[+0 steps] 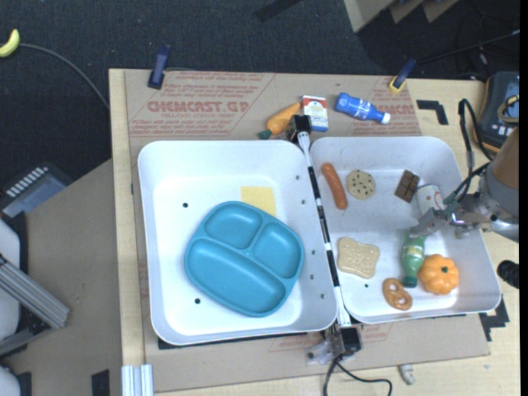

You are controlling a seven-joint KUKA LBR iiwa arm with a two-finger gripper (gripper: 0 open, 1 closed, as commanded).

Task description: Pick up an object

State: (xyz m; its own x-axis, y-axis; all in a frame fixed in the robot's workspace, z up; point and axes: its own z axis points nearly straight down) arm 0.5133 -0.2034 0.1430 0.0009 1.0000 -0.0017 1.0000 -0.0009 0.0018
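Camera view looks down on two white bins side by side on a cardboard-covered bench. Left bin [157,221] holds a blue divided plate [243,256] and, just behind it, a yellow cheese slice [258,196] partly tucked under the plate's rim.

Right bin [388,148] holds the small food toys. A sausage [333,185] lies near the left wall, with a cookie [360,184] just beside it. A brown chocolate piece [407,186] sits toward the far right part. A slice of toast [359,256] lies near the middle front, a pretzel [397,294] lies near the front edge, and an orange pumpkin [438,274] stands at the front right, touching a green bottle [412,256] on its left.

The arm [505,190] comes in from the right, and its gripper [431,219] hangs low over the right side of the right bin, just above the top of the green bottle and near the chocolate piece. Whether the claw is spread or pressed together cannot be told from this angle; nothing can be seen between its tips.

Behind the bins, on the cardboard, lie a blue bottle [361,109], a small red and white carton [314,112] and an orange carrot [283,119].
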